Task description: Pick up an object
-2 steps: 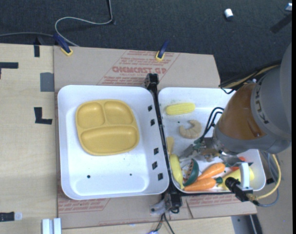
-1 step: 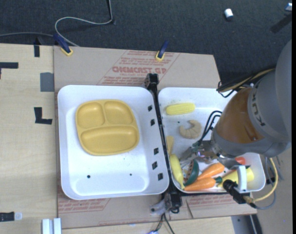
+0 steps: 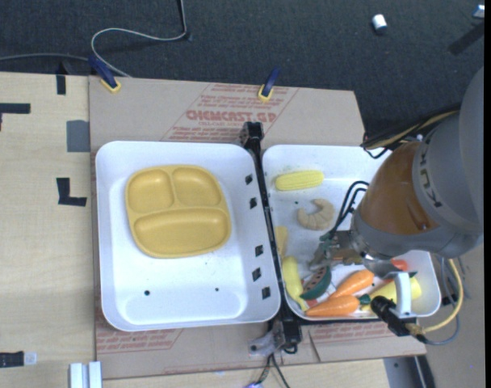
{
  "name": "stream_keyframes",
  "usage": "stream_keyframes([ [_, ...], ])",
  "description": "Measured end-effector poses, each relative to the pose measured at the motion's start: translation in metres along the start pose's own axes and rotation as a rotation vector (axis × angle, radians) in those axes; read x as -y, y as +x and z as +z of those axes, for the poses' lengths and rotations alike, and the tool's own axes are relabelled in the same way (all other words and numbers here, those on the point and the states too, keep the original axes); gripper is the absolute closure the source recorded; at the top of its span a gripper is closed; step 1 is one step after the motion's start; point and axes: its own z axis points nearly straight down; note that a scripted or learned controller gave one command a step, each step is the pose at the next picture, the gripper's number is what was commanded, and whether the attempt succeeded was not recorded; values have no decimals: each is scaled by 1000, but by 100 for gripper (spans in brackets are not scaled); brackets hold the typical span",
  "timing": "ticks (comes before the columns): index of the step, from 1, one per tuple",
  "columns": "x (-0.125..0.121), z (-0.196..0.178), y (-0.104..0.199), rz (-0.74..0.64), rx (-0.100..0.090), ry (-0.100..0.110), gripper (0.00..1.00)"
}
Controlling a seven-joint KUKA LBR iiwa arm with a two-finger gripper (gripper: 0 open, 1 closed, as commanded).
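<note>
Two shallow white plastic bins [image 3: 116,241] sit on a brown printed cardboard sheet [image 3: 221,115] over pale wood; dark carpet lies beyond. The left bin holds a glossy yellow three-compartment tray [image 3: 178,210]. The right bin [image 3: 342,162] holds a yellow corn cob [image 3: 299,180], tan croissant [image 3: 316,213] and orange carrots [image 3: 346,293]. The gripper [image 3: 330,253] hangs over the carrots.

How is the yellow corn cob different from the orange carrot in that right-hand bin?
The corn cob is pale yellow; the carrot is orange. The corn cob lies apart near the bin's far side, level across the picture; the carrot lies slanted in the near-side clutter, beside the arm's wrist. The corn cob is blunt, the carrot tapers. Both share the right bin.
</note>
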Motion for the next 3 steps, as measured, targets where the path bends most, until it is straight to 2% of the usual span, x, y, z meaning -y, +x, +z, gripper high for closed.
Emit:
stream_keyframes([
  [1,1,-102,68,-5,-6,5,100],
  [2,1,-102,68,-4,-5,6,0],
  [3,-19,-11,-7,-2,-4,8,0],
])
